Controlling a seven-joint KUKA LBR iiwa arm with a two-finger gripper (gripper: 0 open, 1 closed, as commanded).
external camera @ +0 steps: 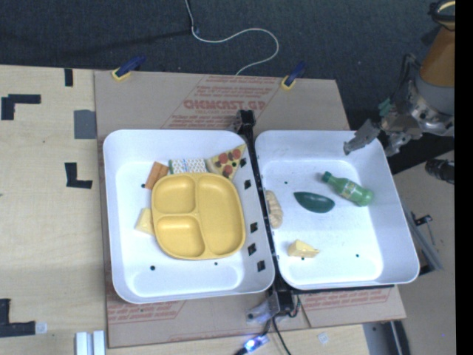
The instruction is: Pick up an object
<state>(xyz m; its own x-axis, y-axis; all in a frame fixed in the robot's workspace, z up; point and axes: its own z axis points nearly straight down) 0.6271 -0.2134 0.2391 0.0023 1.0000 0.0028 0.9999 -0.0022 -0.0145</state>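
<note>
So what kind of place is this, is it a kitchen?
Probably not a kitchen, more likely a robot test lab. A robot arm's gripper hangs over two white bins on a cardboard-covered bench, holding toy-like things such as a yellow divided plate and a small green bottle.

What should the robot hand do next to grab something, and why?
Probably move down and left toward the green bottle. The gripper hovers over the right bin's upper right corner with nothing between its fingers, and the bottle is the closest item, lying on its side just below it, apart from the dark green piece.
</note>
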